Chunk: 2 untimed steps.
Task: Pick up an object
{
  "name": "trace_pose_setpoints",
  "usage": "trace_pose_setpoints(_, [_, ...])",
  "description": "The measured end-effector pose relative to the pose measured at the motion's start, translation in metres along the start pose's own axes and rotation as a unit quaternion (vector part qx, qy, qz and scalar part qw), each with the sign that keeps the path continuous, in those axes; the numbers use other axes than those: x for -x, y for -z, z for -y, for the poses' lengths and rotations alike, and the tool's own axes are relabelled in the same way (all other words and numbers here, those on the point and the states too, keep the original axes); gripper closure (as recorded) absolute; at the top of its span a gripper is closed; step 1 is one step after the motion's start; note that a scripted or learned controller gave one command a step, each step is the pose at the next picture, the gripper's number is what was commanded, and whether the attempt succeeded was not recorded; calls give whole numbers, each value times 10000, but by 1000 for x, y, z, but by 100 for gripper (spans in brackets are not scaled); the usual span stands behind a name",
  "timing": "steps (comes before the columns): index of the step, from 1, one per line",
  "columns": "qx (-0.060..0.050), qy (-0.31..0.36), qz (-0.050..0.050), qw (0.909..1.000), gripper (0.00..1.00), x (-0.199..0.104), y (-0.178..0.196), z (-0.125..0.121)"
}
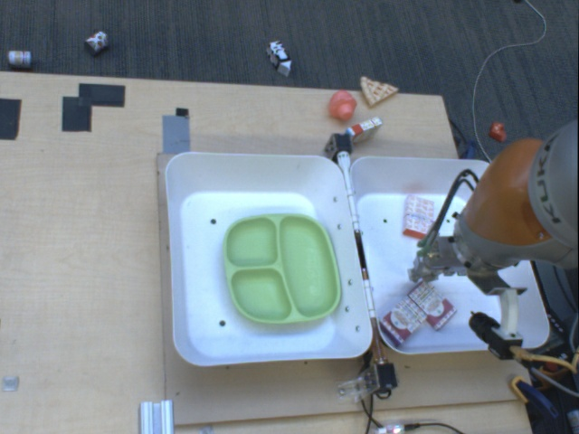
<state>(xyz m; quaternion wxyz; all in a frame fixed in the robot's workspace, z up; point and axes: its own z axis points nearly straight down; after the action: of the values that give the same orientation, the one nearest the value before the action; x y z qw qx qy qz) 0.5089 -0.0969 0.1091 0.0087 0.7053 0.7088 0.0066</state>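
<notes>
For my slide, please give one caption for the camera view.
Arm's gripper over a red-white packet in the right bin; green tray in the left bin.

the arm [520, 208] runs off the right edge of the view, and its bulk covers the right part of the right bin [384, 188], along with the far end of the small red and white packet [418, 215] lying there. the gripper [425, 272] sits low under the wrist just above a red and white carton [416, 315], and it is too small and shadowed to tell how it stands or whether it touches the carton. the scraps on the dark carpet [226, 16] beyond the bench are too small to make out, and the cables [543, 396] at the lower right are cut off by the edges.
</notes>
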Motion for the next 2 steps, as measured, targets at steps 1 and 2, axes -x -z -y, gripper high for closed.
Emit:
trace_pose_setpoints(1, [-1,1,-1,10000,0,0,0,0])
trace_pose_setpoints(2, [-45,-21,2,10000,0,-10,-21,19])
